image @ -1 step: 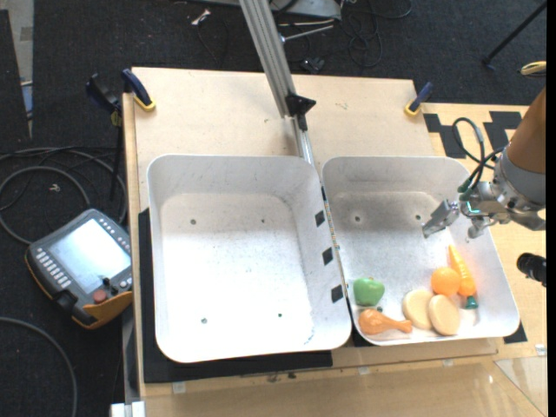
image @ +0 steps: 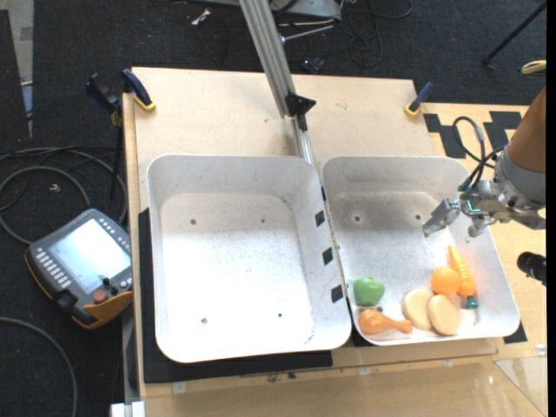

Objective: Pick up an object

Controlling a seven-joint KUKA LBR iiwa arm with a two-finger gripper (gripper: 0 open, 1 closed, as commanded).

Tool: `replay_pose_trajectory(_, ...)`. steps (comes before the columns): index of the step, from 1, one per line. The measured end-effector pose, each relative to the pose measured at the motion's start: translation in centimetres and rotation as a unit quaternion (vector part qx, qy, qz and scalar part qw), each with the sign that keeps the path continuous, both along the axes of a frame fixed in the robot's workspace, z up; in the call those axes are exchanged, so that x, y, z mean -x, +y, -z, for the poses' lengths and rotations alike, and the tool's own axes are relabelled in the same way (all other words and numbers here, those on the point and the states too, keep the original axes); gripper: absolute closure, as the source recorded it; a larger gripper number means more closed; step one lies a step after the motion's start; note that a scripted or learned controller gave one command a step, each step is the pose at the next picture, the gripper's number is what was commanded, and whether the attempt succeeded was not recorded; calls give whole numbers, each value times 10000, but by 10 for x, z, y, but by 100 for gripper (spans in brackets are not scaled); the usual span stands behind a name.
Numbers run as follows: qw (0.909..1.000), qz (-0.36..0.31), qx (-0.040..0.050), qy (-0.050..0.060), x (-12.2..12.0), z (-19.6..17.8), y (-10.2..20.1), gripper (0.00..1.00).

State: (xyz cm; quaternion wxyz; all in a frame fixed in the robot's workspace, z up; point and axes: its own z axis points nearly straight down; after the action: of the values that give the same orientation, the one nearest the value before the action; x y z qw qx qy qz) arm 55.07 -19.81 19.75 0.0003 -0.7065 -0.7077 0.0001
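Your hand (image: 459, 215) hovers over the right bin (image: 382, 185) near its right wall, fingers spread wide, holding nothing. The toy foods cluster in that bin's near corner: green pepper (image: 368, 291), drumstick (image: 383, 322), orange (image: 445, 281), carrot (image: 462, 274).

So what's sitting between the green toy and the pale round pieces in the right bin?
In the camera view, an orange drumstick-shaped toy lies low between the green toy and the pale round pieces, by the right bin's front wall.
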Motion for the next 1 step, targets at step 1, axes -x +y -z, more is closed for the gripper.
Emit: replay_pose_trajectory(1,10000,8,-5,24,-5,63,2,0)
